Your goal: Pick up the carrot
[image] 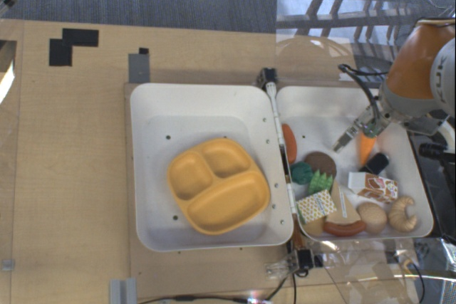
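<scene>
We see the two-finger gripper [362, 130] over the right white bin [420, 185], clenched on the small orange carrot [365, 149], which hangs from its fingers. In the left white bin [142, 153] lies a yellow divided plastic plate [218, 185].

Two bins side by side — a plate [217, 185] in the left bin [153, 153], food in the right bin [313, 107]. There the carrot [365, 149] lies far right, apparently beside the gripper [358, 133] — croissant [402, 213] nearest.
</scene>
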`<state>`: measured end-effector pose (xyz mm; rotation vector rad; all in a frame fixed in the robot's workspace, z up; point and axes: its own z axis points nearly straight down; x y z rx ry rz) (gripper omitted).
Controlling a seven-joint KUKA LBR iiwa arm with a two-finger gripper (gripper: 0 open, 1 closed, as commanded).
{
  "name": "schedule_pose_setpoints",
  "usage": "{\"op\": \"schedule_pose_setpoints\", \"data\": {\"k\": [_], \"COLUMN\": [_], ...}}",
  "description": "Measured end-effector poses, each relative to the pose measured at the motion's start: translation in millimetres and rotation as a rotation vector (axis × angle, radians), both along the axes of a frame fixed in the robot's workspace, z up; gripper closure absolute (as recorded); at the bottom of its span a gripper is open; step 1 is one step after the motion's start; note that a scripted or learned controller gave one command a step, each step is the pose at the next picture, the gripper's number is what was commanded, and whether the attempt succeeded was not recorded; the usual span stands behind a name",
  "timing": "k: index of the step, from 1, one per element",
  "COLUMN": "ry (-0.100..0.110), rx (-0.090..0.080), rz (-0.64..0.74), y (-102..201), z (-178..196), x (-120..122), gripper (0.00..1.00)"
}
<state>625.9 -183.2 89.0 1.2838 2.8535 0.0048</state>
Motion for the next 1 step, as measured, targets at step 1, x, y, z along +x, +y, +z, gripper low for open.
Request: {"op": "schedule_pose_setpoints", "data": {"k": [1], "ry": [-0.010], "rx": [-0.003], "rz": [0.006], "y": [0.8], "z": [13.7], "x": [3.6], "gripper": [1.00]}}
